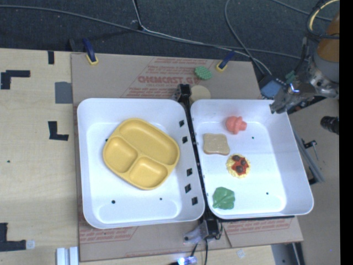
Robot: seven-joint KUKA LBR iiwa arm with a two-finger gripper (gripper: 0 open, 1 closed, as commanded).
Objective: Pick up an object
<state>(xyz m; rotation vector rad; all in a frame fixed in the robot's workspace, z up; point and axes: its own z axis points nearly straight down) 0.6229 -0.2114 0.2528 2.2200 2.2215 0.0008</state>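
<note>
My pincer [278,105] hangs past the right bin's [292,148] far corner, its state unclear; the pink toy [236,125] just inside looks light, stiff, best pinched across its middle.

A pale wooden bench [33,164] with black tape marks meets dark carpet [182,7] crossed by cables [165,35].

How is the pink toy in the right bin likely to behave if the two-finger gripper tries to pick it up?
The pink toy looks small, lumpy and rounded, so it may slip or pop out of a pinch. It seems like light play food, probably easy to nudge across the right bin's smooth white floor. It stands apart from the bread slice, leaving room around it.
</note>
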